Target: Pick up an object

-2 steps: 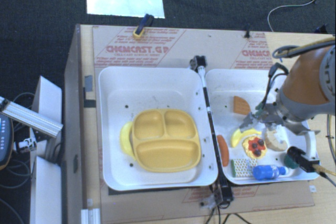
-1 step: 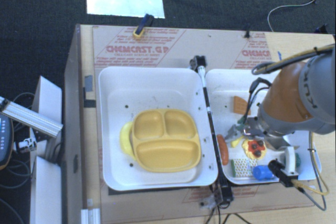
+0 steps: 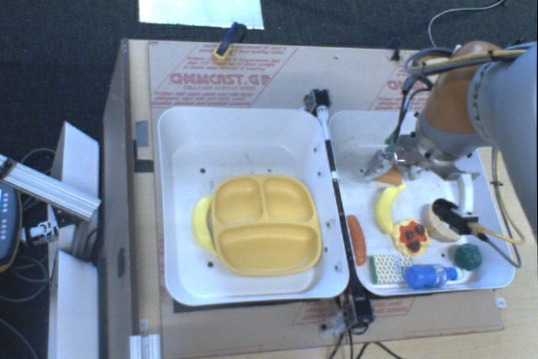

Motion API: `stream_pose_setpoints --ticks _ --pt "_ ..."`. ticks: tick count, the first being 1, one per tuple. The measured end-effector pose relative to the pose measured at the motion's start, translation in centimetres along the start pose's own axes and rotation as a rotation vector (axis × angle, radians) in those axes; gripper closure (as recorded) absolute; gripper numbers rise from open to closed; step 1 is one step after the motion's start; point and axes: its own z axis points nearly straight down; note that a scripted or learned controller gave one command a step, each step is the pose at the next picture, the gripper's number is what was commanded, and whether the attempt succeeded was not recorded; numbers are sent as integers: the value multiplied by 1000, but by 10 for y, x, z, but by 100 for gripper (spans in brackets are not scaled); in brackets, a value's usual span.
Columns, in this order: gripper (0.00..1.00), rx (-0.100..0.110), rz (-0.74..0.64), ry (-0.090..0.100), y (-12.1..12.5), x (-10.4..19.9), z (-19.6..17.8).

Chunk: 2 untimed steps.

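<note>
Hand (image 3: 388, 166) low in right bin (image 3: 357, 126), over orange wedge (image 3: 389, 177), above banana (image 3: 386, 208).

Both white bins (image 3: 172, 206) under me look like smooth, slightly glossy plastic. The yellow divided tray (image 3: 265, 224) has a satiny plastic sheen. The counter (image 3: 252, 76) wears matt printed paper; the floor is rough dark carpet (image 3: 59, 21).
</note>
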Motion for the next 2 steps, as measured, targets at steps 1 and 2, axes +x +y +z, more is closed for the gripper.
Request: stream_pose_setpoints --ticks 1,2 --pt "0 2 -1 1 -33 33 0" --pt "0 3 3 1 -86 31 1"
